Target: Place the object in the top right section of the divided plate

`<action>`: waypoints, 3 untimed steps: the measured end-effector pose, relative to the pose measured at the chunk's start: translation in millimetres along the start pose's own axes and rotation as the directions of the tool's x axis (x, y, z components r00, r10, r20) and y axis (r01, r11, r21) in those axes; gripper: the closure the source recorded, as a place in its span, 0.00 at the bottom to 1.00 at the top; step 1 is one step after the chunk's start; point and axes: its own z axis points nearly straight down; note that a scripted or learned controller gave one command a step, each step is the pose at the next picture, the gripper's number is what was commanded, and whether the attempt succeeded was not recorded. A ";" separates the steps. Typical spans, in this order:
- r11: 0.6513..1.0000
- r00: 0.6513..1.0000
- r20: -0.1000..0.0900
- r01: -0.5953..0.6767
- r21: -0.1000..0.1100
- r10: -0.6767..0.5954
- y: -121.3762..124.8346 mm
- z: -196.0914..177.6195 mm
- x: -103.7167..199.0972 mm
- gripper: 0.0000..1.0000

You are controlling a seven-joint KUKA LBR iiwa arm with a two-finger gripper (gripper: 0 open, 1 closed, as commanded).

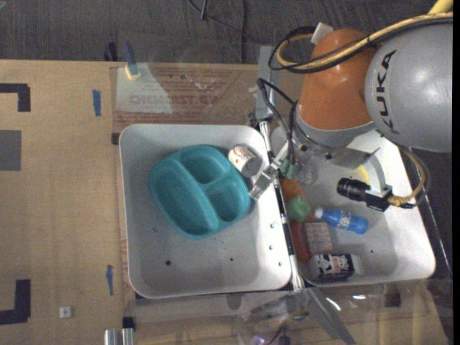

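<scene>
A teal divided plate [198, 190] lies tilted in the left white bin [144, 250], with three sections. A small white cylindrical object with a reddish end [244, 159] sits at the plate's upper right rim, just beside the bin's right wall. My gripper [261, 180] hangs right next to it, over the plate's right edge and the divider between the bins. The grey arm with its orange band [338, 85] reaches in from the upper right. I cannot see whether the object is in the gripper's grasp or only touching it.
The right bin [410, 250] holds an orange-red item [290, 188], a green round piece [298, 208], a blue bottle [346, 221], a brown packet [317, 237] and a black-and-white carton [334, 265]. The wooden bench [57, 192] lies to the left.
</scene>
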 end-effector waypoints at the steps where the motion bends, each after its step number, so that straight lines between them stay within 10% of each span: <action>1: 1.000 1.000 0.003 -0.005 -0.005 0.005 -0.1 -10.8 -2.6 1.00; 2: 1.000 1.000 0.003 -0.004 -0.005 0.004 0.3 -10.7 -2.0 0.00; 3: 1.000 1.000 0.005 -0.008 -0.011 0.008 0.5 -21.6 -4.3 1.00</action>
